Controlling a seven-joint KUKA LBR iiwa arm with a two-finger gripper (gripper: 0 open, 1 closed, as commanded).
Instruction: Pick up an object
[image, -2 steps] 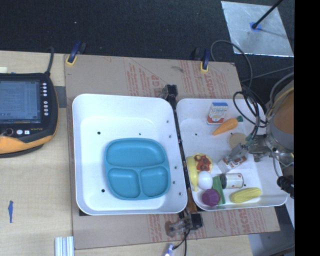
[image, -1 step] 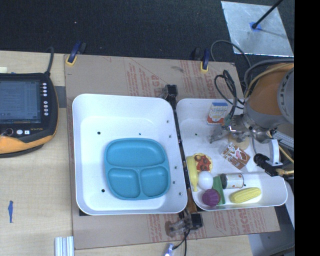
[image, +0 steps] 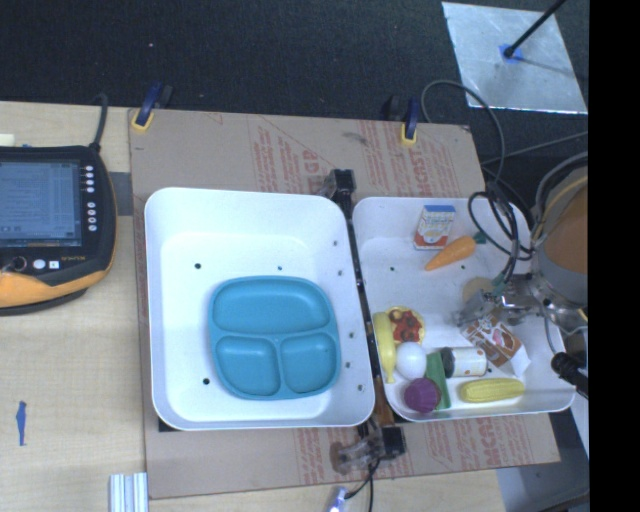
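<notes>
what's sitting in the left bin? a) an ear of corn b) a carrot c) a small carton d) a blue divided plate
d: the blue divided plate lies alone in the left bin, while the carrot, the corn and the small carton are all in the right bin.

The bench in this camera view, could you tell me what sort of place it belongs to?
Probably a robotics lab test bench: two white bins clamped on cardboard, toy food such as a carrot, and a control tablet with a screen beside them.

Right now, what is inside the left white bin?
The left white bin holds a blue divided tray. Whatever lies under the tray is covered.
</notes>
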